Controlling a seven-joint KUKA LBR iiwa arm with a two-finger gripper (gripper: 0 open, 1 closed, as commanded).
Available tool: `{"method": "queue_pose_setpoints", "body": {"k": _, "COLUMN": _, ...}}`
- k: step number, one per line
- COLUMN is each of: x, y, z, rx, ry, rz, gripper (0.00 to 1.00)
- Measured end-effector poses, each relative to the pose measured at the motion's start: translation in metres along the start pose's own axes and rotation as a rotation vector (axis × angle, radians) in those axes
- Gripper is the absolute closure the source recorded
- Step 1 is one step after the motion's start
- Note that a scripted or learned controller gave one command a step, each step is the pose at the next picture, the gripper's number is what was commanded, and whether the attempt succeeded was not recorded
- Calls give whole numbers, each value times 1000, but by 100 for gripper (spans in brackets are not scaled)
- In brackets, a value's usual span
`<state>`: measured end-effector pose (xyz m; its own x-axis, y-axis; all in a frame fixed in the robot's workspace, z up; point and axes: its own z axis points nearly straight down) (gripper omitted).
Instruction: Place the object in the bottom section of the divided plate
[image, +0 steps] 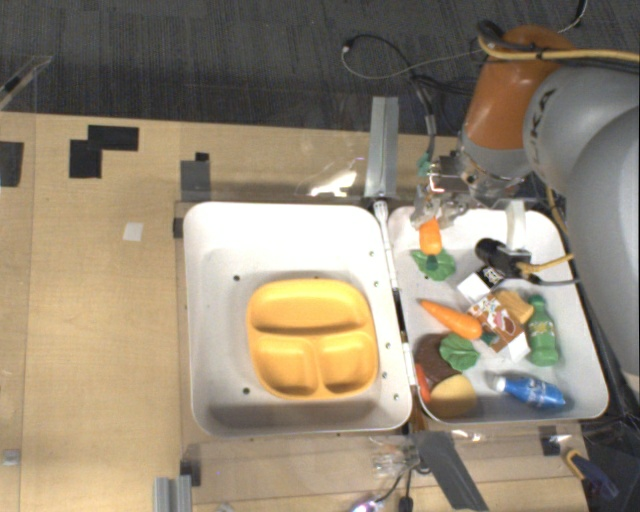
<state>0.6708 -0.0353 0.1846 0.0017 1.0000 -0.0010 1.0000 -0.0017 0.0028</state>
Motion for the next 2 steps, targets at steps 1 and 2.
{"method": "queue_pose_setpoints", "body": {"k": 1, "x": 87, "y": -46, "z": 1, "rx": 3, "ry": 2, "rz": 113, "gripper": 100}}
{"method": "queue_pose_setpoints", "body": {"k": 2, "x": 86, "y": -46, "z": 1, "rx": 3, "ry": 2, "rz": 113, "gripper": 0}}
